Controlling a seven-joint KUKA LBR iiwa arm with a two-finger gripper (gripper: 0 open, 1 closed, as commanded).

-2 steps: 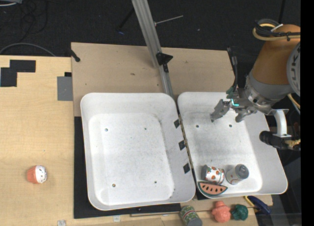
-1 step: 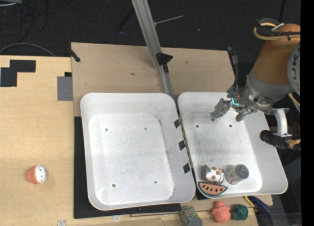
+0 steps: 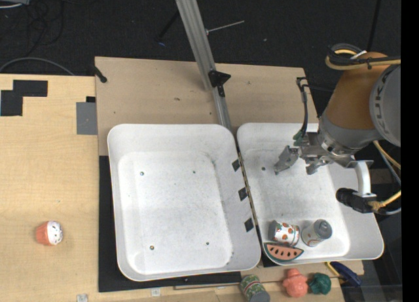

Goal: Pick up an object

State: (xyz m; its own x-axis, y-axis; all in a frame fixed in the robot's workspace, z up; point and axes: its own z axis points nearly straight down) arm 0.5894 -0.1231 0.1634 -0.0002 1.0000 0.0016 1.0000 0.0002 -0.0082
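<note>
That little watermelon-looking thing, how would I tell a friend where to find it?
Start at the right-hand white bin and go to its near edge. The watermelon slice lies there, just below a small white cup and a grey can. It alone is a red wedge with a green rind.

Green cylinder (image 3: 251, 289) cut by bottom edge, arm (image 3: 366, 107) cropped at right

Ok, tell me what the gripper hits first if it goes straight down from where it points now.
Most likely the bare floor of the right bin. The gripper hangs open above it, well short of the objects in the near corner; its height is hard to judge.
</note>
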